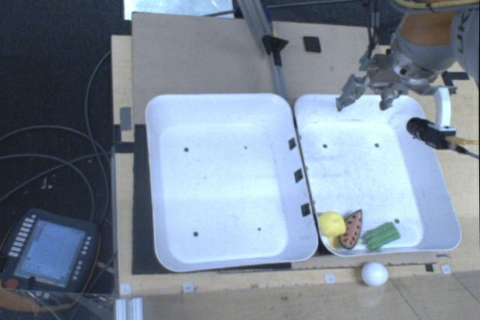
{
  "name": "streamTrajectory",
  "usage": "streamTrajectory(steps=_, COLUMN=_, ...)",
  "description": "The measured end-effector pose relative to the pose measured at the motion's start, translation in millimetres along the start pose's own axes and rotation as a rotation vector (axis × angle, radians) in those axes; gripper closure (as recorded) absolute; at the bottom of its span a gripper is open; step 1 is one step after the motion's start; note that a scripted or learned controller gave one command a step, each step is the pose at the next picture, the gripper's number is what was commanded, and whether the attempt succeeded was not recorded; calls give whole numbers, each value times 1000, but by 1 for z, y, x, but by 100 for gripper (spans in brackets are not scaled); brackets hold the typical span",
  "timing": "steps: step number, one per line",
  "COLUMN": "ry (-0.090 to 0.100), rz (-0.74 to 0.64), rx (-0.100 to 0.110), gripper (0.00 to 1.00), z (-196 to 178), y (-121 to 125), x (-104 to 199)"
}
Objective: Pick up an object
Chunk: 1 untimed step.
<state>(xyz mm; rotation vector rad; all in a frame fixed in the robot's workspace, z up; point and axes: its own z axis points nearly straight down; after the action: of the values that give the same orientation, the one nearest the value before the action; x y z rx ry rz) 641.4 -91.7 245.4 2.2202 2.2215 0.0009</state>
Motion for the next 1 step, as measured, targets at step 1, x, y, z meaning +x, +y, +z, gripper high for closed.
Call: streamTrajectory(steps=1, ry=0, rz=1, rx=4, gripper=0, z=49, y=-7, x=-3)
